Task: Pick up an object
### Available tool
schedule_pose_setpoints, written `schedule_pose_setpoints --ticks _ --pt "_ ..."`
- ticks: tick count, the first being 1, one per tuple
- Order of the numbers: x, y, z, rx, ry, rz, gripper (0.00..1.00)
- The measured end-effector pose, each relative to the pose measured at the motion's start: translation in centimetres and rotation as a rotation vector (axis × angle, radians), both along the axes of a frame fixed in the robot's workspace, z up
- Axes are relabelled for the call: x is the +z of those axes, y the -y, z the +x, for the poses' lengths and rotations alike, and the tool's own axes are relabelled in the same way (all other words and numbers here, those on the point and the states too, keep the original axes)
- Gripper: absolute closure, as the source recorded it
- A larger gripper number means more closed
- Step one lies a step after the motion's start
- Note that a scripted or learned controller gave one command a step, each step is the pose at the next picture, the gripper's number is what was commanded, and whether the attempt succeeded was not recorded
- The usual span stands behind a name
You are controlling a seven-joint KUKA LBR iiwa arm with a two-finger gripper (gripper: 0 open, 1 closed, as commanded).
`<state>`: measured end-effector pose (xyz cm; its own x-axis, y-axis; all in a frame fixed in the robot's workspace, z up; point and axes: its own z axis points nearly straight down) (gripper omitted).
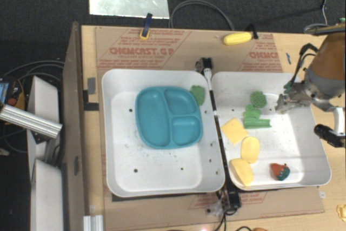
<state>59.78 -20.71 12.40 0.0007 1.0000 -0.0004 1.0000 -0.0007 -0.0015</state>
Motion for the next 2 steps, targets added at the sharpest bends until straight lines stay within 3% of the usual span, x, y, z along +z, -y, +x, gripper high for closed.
schedule_pose_setpoints --ticks 1,2 --pt "0.0 -0.1 0.2 0.002 0.004 0.000 0.00" --pt "-0.5 -6.7 4.0 0.012 0.007 0.002 0.00"
